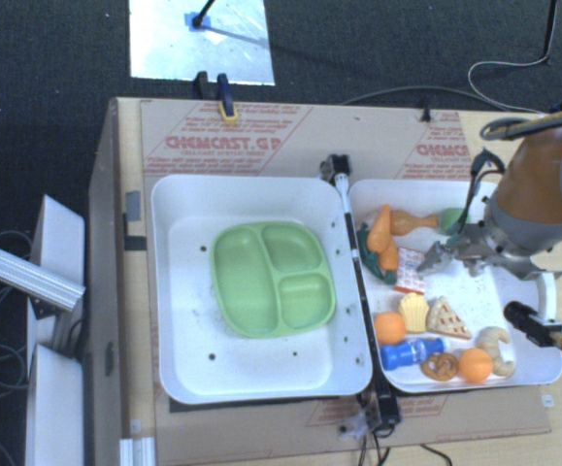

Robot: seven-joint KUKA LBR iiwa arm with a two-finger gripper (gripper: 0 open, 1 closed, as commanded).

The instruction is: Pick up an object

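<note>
Hovering over the right bin (pixel 552 362), the claw (pixel 434 257); grip state unclear.

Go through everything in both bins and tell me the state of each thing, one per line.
Green divided plate: lying flat in the left bin, nothing on it.
Blue bottle: lying on its side in the right bin.
Pizza slice: lying flat.
Gripper: low over the right bin.
</note>
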